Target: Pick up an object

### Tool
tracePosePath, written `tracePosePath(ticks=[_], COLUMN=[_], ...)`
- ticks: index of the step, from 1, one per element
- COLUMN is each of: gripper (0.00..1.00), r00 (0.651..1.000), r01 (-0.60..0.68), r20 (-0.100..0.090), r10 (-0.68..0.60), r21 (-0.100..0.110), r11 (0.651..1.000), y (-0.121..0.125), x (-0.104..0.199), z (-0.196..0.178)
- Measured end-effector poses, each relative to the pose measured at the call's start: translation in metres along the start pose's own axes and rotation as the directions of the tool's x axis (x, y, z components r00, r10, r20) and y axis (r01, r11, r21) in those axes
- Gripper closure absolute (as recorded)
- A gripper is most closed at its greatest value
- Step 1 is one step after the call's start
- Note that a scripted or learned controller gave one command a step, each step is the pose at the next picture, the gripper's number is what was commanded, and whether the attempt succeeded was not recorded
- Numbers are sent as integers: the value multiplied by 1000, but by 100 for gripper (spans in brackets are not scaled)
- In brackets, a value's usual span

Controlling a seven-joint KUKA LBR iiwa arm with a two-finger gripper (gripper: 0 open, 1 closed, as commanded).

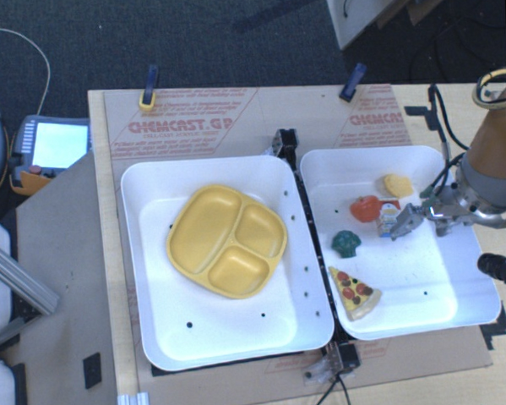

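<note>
Where the arm (488, 172) reaches in from the right, its claw (395, 225) sits low over the right bin (428, 311), pointing left toward the toys. The view is too small and slanted to tell how far the claw is open, and I cannot tell whether anything is held in it.

Just left of the claw lies a red toy (365, 208), close enough that the two look to be touching or nearly so. A yellow toy (397, 185) lies a little farther back, just beyond the red one and to its right. A green toy (346, 243), shaped like broccoli, lies nearer and to the left of the claw, apart from it. A pizza slice (356, 292) lies near the bin's near left corner, well apart from the claw.

The left bin (158, 329) holds a yellow tray (227, 240) with three compartments, lying flat and turned at a slant near the bin's middle. Both bins rest side by side on a brown board (257, 112) that covers the bench, with a black clip (285, 141) between them at the far edge. A yellow clamp (149, 94) and a blue clamp (352, 83) grip the board's far edge. Off the bench to the far left stands a small screen (57, 145).
</note>
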State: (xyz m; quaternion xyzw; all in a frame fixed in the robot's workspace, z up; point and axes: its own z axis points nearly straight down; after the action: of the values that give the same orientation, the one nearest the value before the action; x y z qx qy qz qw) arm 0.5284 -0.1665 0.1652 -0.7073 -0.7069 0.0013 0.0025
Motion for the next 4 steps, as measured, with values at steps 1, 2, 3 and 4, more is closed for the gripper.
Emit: tracePosePath(ticks=[1,2,3,4], gripper=[0,0,100,100], r00=[1000,1000,1000,1000], r01=[0,0,0,2], r20=[-1,0,2,4], r10=[0,0,0,-2], r21=[3,-2,-6,-11], r11=[1000,1000,1000,1000], y=[-6,-7,-6,6], x=[7,8,8,10], z=[60,82,70,18])
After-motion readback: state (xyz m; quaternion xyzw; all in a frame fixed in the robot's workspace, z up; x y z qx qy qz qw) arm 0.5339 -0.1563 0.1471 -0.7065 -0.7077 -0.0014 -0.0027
